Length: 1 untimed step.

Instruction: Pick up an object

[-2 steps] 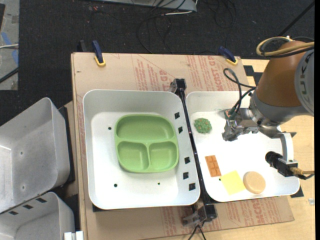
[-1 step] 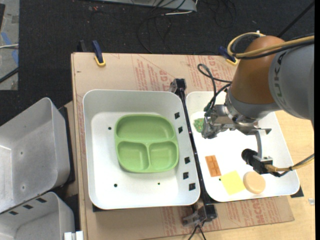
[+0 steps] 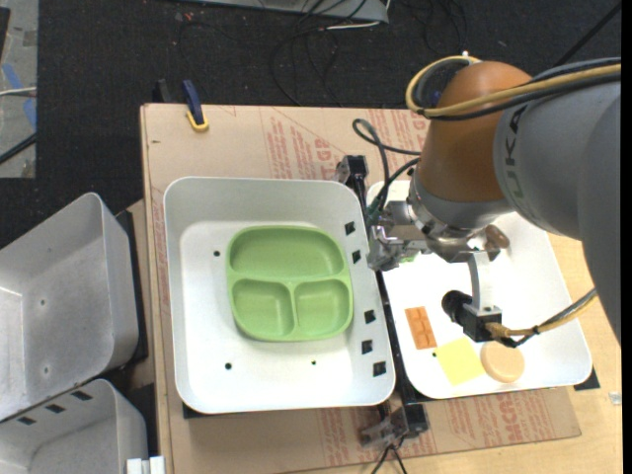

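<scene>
End effector (image 3: 392, 249) nr 1 green tray (image 3: 290, 282)

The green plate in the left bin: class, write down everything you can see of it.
The green plate is pale green, looks like smooth plastic, and has a rounded rectangular outline with a raised rim. Ridges split it into three compartments: one long one on the far side and two smaller ones nearer the camera. It lies flat, right way up and slightly turned, near the middle of the left bin. It rests on the bin's white floor and touches nothing else.
</scene>
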### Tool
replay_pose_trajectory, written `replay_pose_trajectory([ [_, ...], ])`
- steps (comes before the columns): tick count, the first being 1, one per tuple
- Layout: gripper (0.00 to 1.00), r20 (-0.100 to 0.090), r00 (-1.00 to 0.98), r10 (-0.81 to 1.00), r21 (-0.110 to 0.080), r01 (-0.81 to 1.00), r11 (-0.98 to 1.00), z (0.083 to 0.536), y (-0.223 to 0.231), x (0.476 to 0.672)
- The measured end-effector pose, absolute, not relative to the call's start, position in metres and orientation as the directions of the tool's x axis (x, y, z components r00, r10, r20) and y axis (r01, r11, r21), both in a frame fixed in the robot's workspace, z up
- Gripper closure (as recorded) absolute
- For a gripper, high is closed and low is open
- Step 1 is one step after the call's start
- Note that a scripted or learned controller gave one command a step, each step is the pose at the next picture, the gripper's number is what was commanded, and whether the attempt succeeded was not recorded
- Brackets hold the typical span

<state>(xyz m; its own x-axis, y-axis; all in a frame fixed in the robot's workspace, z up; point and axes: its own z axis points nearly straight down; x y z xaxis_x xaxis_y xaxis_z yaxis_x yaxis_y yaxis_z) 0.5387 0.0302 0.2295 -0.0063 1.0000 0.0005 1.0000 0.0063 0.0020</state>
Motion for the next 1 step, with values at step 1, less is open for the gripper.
replay_pose_trajectory([
  [1, 1.00, 0.001, -0.006, 1.000, 0.002, 1.000, 0.006, 0.2358, 0.0802, 0.5521],
])
